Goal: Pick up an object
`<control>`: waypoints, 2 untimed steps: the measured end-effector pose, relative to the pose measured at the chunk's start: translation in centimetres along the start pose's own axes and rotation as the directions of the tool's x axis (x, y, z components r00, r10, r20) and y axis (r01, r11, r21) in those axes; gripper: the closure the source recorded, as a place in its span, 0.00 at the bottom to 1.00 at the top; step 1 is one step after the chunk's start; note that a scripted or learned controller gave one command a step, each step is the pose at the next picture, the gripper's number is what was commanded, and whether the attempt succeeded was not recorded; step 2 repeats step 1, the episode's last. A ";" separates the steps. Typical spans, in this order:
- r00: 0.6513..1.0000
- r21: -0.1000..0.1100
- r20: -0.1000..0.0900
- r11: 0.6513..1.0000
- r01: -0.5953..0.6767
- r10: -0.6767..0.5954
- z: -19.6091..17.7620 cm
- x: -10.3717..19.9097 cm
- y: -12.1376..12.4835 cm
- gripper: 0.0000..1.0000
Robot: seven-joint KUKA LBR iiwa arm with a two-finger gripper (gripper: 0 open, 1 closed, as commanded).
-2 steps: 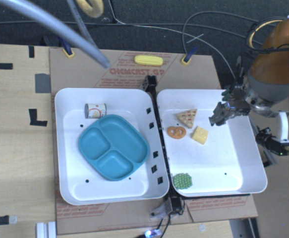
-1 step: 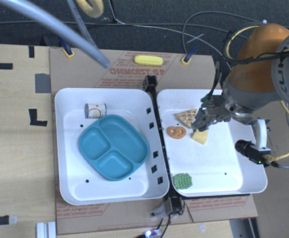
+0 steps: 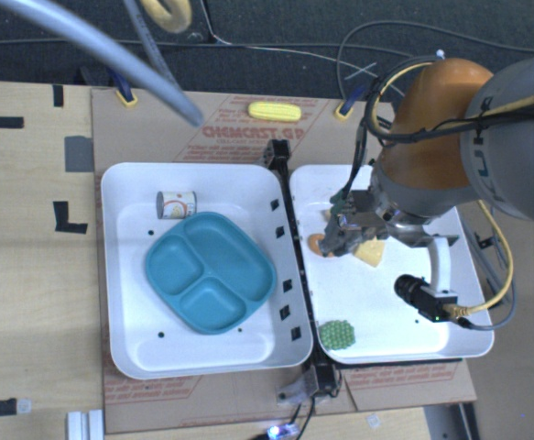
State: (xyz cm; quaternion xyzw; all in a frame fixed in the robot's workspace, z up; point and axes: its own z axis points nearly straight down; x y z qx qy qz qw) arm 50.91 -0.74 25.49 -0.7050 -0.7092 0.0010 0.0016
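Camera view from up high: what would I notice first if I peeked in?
The big blue tray with three sections lies in the left bin. The robot's grey arm with its orange band hangs over the right bin, its hand low beside a pale yellow wedge. A bumpy green ball sits near that bin's lower left corner.

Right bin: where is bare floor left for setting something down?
In the right bin, bare floor lies between the green ball and the gripper, and in the top left corner. Crowded by the gripper, where the orange piece and yellow wedge sit.
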 end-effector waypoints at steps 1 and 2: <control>1.000 0.000 0.001 1.000 -0.001 0.001 1.2 5.9 -1.1 1.00; 1.000 0.000 0.001 1.000 -0.001 0.001 1.2 5.9 -1.1 1.00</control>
